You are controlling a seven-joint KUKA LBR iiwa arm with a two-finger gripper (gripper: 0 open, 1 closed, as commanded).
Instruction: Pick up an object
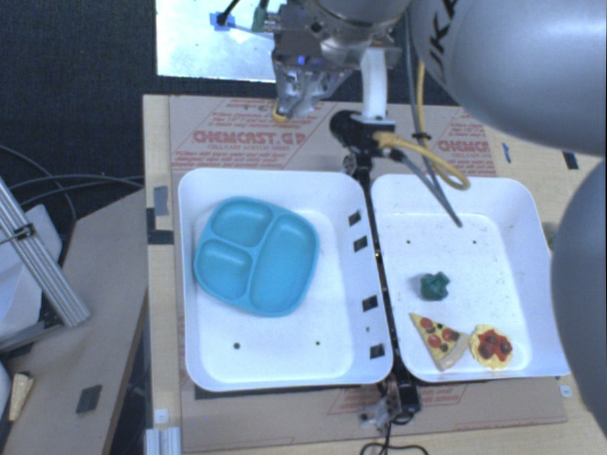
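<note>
Objects for picking all lie below your claw [302, 88], which hangs high over the far edge of the worktop [161, 159], above the printed cardboard and behind both bins. You can't tell from this angle whether it is wide or narrow, and nothing shows in it. My guess is it is parked up there to keep the view over the bins open.

Nearest it, the left bin [218, 358] holds a blue divided plate [256, 256], lying flat near the middle. Across the divider, the right bin [526, 207] has a small dark green lump [435, 285], and nearer the front rim a pizza slice [438, 337] just beside a round red-topped piece [492, 345]. The lump sits well apart from the others, so it looks like your easiest target.
</note>
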